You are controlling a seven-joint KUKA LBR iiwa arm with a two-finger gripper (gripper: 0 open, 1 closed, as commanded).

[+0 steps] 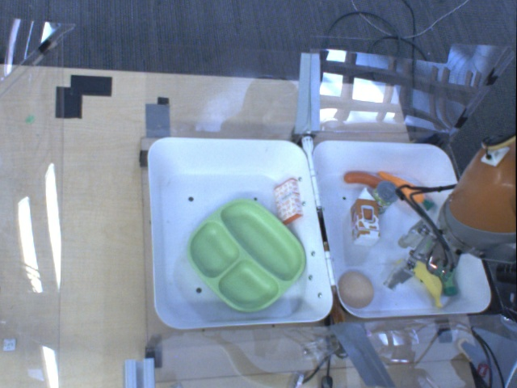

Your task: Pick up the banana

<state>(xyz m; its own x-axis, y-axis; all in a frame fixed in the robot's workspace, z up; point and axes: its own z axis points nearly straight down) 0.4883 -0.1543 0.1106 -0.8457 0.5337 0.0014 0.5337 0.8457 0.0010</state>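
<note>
The banana (429,282) is small and yellow with a green object at its right end. It lies in the front right corner of the right bin (339,164). My gripper (415,259) hangs low right at the banana's upper left end, partly covering it. Whether it touches the banana is unclear. The grey arm with its orange band (485,196) comes in from the right above it.
The right bin also holds an orange carrot (373,179), a white-and-orange carton (365,221) and a beige egg-shaped ball (355,289). In the left bin (174,217) lie a green divided plate (246,254) and a red-and-white packet (287,200).
</note>
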